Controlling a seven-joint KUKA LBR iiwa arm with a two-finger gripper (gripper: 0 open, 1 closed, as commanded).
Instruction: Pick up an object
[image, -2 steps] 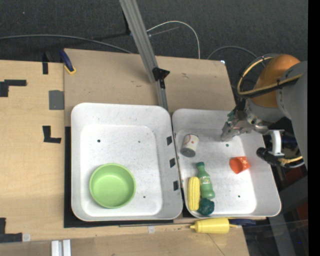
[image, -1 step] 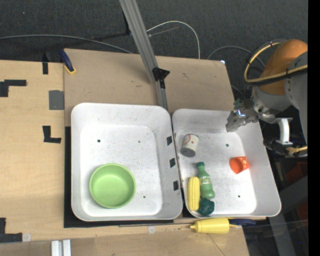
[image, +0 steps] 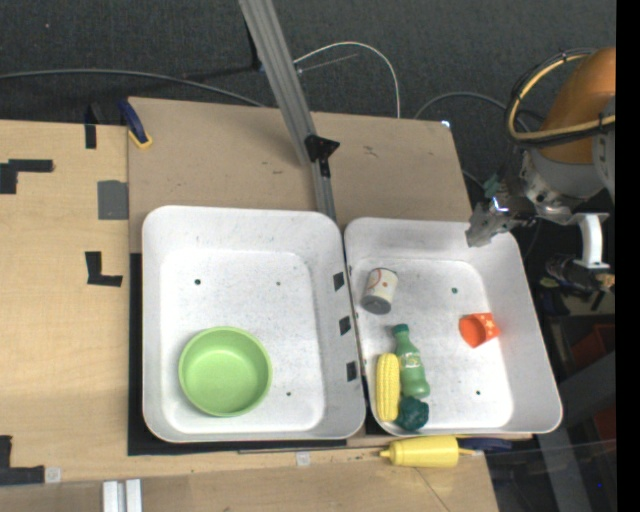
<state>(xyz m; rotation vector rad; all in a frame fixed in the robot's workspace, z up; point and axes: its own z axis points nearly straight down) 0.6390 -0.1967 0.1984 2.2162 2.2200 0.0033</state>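
Observation:
The right bin (image: 500, 262) holds a small grey-white cup (image: 379, 290) lying on its side, an orange block (image: 479, 329), a green bottle (image: 409, 365), a yellow corn cob (image: 387, 386) and a dark green lump (image: 412, 411). In the left bin (image: 200, 235) sits a green bowl (image: 225, 370). My gripper (image: 483, 226) hangs over the right bin's far right rim, above and apart from every object, with nothing seen between its fingers.
A yellow bottle-shaped toy (image: 425, 452) lies on the bench just in front of the right bin. A grey pole (image: 290, 95) slants down to the seam between the bins. Cables trail across the dark floor behind the bench.

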